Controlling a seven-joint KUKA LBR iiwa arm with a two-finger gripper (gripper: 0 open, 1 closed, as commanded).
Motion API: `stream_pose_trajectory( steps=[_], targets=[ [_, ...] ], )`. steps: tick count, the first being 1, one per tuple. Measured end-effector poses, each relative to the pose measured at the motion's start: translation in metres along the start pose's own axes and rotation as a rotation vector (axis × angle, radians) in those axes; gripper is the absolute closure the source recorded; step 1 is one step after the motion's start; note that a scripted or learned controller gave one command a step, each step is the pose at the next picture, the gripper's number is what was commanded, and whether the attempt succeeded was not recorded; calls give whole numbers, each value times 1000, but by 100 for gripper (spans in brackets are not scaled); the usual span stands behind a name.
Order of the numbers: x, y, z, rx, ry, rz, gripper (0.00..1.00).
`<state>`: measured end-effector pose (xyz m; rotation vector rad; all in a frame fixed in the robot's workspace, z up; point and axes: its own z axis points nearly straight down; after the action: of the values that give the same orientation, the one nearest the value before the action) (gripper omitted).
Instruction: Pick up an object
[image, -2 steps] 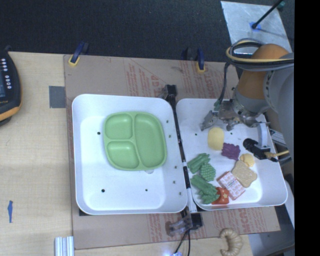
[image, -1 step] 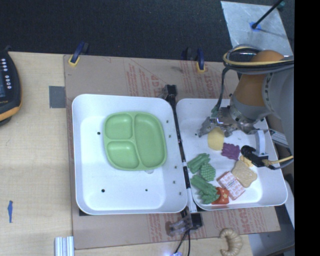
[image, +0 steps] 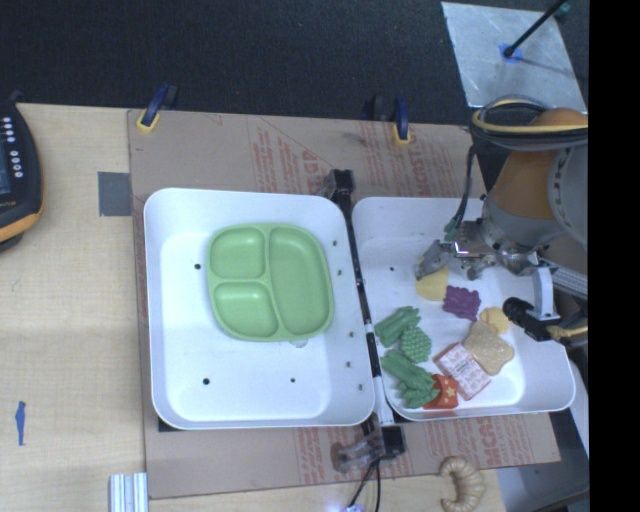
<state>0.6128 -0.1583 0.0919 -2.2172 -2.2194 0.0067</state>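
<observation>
End effector lowered into the right bin, over the toy food.

The end effector (image: 462, 262) is seen near the right bin's (image: 400, 215) far edge, just above a yellow piece (image: 431, 287) and a purple piece (image: 461, 301); whether it is open or closed cannot be told. Green pieces (image: 403, 345), a red item (image: 442, 394) and bread slices (image: 488, 350) are gathered toward the near edge. A green divided plate (image: 270, 281) is set in the left bin (image: 175, 380).

Two white bins (image: 165, 300) on a tan bench. The left one has a pale green divided plate (image: 270, 281). Just below the metal-grey gripper (image: 455, 258) sit a yellow piece (image: 431, 287) and a purple one (image: 461, 301); further down, dark green bits (image: 404, 350), a tan bread slice (image: 488, 350), something red (image: 442, 393).
</observation>
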Motion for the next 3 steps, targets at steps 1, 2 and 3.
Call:
stream_pose_trajectory(
  steps=[1, 2, 3],
  targets=[
    [1, 1, -11, 0, 0, -4, 100],
    [1, 1, -11, 1, 0, -4, 0],
    [3, -2, 0, -1, 0, -2, 0]
  ],
)
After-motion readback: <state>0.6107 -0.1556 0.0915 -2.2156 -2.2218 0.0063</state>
